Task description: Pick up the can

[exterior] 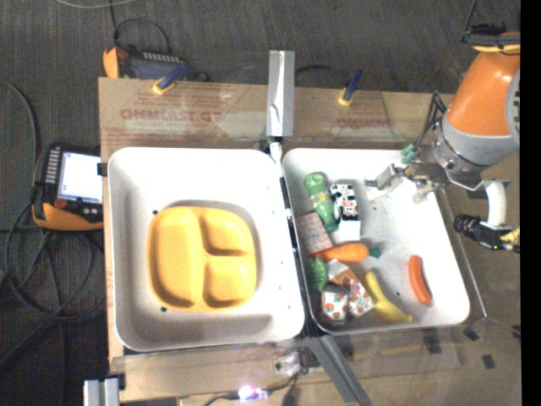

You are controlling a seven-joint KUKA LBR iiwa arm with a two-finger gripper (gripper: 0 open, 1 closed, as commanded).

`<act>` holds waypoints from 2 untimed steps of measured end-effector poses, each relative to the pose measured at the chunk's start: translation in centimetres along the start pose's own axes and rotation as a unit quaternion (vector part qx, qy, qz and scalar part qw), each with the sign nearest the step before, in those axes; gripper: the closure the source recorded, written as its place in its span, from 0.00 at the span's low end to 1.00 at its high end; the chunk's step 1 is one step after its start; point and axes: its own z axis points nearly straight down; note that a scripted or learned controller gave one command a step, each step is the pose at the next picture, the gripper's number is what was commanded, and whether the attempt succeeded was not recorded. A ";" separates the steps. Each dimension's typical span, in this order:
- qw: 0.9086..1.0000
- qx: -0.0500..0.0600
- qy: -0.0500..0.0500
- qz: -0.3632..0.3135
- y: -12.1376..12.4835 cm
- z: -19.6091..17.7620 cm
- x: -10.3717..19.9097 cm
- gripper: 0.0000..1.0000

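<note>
Clutter I see around the job
Yellow tray (204, 256) fills my left bin (118, 227); carrot (342, 252), banana (385, 301) and sausage (418, 279) share the right.

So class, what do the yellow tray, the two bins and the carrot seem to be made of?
Yellow tray: probably moulded plastic, with a smooth, slightly glossy surface and rounded compartments. Bins: likely thin white plastic, with soft sheen and curved rims. Carrot: apparently a plastic toy, uniformly orange and smooth; it is too small to be sure.

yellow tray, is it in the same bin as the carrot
No, the yellow tray lies in the left bin, and the carrot is in the right bin.
</note>
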 end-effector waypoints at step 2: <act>1.000 0.003 0.008 0.004 9.2 12.9 -5.1 0.00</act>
